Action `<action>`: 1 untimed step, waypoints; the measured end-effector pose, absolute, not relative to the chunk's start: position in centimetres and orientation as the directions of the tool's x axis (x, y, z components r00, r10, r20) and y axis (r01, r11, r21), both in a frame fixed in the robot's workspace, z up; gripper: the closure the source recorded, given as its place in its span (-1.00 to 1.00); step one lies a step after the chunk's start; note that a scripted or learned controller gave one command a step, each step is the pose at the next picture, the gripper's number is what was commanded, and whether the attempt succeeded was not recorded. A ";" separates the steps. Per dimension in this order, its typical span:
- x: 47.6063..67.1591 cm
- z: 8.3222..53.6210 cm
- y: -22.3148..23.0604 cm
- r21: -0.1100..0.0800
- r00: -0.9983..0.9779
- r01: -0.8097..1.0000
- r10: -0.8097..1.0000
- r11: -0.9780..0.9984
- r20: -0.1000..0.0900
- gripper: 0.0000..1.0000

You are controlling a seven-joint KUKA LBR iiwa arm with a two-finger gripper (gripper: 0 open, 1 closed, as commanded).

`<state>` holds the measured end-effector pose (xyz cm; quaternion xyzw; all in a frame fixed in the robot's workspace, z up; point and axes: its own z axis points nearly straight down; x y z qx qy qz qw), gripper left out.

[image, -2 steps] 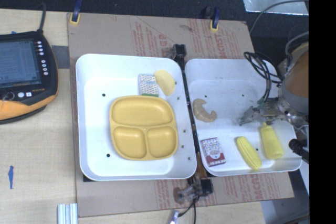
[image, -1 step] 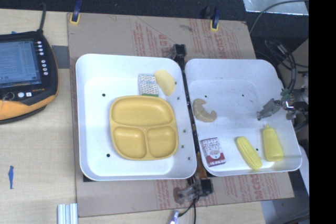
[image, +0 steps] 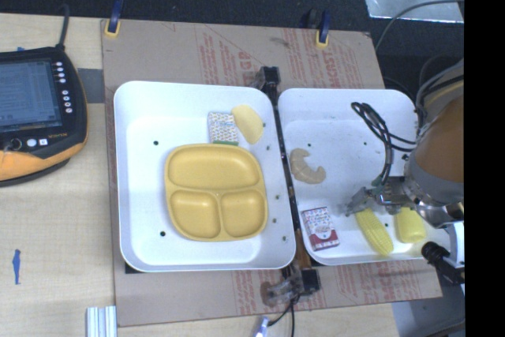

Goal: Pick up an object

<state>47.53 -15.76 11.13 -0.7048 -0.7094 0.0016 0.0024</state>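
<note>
The gripper hangs low in the right bin, near its front right corner; whether its fingers are apart or together cannot be told. The corn cob lies just in front of the gripper, beside a yellow block. A red-and-white packet lies to the corn's left.

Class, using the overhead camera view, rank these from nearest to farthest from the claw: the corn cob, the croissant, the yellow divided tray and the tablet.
1. Corn cob, right bin, just below the claw.
2. Croissant, same bin, toward its left.
3. Yellow divided tray, left bin.
4. Tablet, on the bench at far left.
</note>
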 end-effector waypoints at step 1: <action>47.6 12.2 -15.9 -0.007 -0.012 1.000 1.000 0.012 -0.001 1.00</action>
